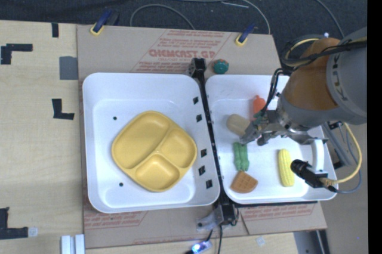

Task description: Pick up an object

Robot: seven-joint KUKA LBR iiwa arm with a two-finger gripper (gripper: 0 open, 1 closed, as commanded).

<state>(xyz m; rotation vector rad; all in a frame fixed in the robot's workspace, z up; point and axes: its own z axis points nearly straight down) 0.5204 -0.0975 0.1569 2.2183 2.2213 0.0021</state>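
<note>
Nothing is lifted yet: the hand, its state unclear, hovers low over the green toy in the right bin.

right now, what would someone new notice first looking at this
The yellow tray stands out most, lying alone in the left bin. Next comes the grey and orange arm reaching over the right bin, its gripper low among small toy foods: a green piece, a corn cob, an orange wedge and a beige piece.
</note>
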